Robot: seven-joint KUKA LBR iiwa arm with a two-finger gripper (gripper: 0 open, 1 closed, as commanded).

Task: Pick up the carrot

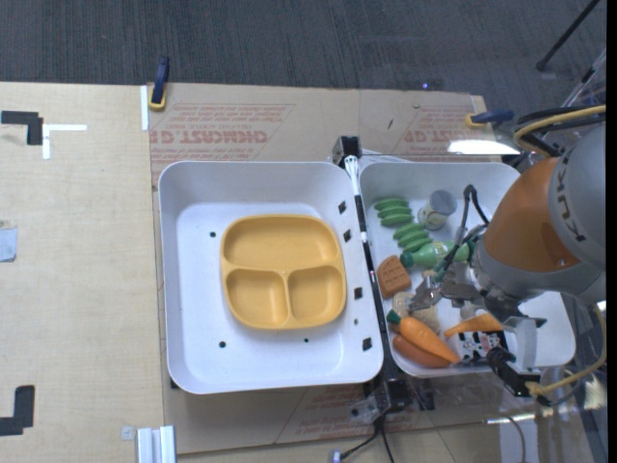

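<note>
The carrot [425, 339], orange with a small green top at its left end, lies slantwise near the front edge of the right bin [554, 340]. My gripper [428, 294] hangs just above and behind the carrot's green end, over the bin's middle. The grey arm with its orange band [528, 228] reaches in from the right and hides the bin's right half. Nothing shows between the gripper and the carrot.
Green bean-like pieces [393, 210] and a green bottle-shaped toy [429, 254] lie at the back of the right bin, and a brown bread piece [392, 276] by its left wall. A reddish piece [413, 355] lies under the carrot. The left bin [183, 287] holds a yellow divided plate [253, 249].
</note>
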